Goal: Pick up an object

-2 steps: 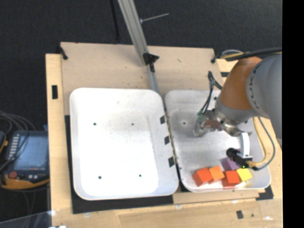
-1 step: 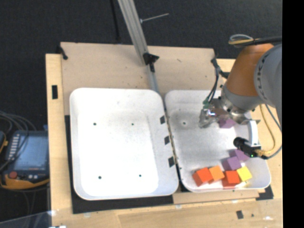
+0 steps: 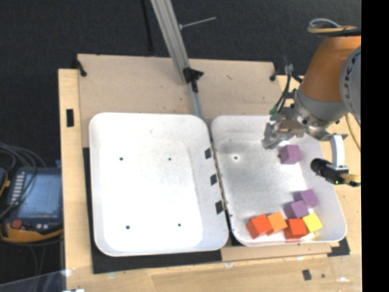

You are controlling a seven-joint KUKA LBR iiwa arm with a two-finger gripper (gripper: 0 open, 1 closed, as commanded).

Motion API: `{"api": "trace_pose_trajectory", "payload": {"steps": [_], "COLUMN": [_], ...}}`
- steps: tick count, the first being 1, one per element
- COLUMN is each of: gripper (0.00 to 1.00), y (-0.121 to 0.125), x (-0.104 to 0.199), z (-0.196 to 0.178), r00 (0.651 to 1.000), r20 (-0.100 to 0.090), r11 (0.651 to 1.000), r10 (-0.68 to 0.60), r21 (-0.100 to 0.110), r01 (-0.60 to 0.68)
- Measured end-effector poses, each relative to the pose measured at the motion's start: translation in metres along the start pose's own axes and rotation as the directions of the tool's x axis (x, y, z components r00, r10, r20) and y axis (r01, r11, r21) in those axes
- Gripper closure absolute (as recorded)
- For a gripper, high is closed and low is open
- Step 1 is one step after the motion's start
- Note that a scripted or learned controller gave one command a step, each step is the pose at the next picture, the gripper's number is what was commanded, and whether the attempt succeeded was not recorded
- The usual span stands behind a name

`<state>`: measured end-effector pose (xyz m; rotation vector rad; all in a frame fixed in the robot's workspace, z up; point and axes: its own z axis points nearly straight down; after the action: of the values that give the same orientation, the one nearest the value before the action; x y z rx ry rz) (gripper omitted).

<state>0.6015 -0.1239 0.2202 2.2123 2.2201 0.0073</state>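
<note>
- camera view: two shallow white bins are seen side by side on a wooden bench [image 3: 140, 84], the left bin [image 3: 103, 132] and the right bin [image 3: 243, 132] touching along their inner edges.
- the grey arm with its orange band [image 3: 325, 62] is seen reaching in from the right, over the upper part of the right bin.
- the gripper [image 3: 273, 135] is seen hanging above the right bin's upper right area, pointing down and to the left.
- whether its fingers are spread or pressed together cannot be told, as they are blurred and small; nothing is seen between them.
- a purple cube [image 3: 290, 154] is seen lying on the bin floor just beside the gripper, below and to its right; contact between the two cannot be made out.
- a cluster of blocks is gathered in the right bin's lower right corner, well apart from the gripper.
- in that cluster two purple blocks [image 3: 302, 203] are seen at the top, touching each other.
- below them a yellow block [image 3: 313, 222] is seen at the right, with a red-orange block [image 3: 296, 227] beside it.
- further left an orange block [image 3: 277, 221] and a red-orange block [image 3: 260, 225] are seen side by side.
- a slanted metal pole [image 3: 173, 35] is seen crossing the bench's upper part, ending near the bins' shared top edge.
- a handheld control pendant [image 3: 33, 199] with cables is seen off the bench at the left.
</note>
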Motion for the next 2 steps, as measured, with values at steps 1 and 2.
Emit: {"api": "trace_pose_trajectory", "payload": {"steps": [1,2], "gripper": [1.0,1.0], "y": [-0.002,-0.009], "x": [-0.003,0.045], "z": [-0.064,-0.046], "r00": [1.0,1.0], "r20": [0.001,-0.002], "r11": [1.0,1.0], "r10": [-0.001,-0.003], "r21": [0.0,0.008], "r01": [0.001,0.003]}}
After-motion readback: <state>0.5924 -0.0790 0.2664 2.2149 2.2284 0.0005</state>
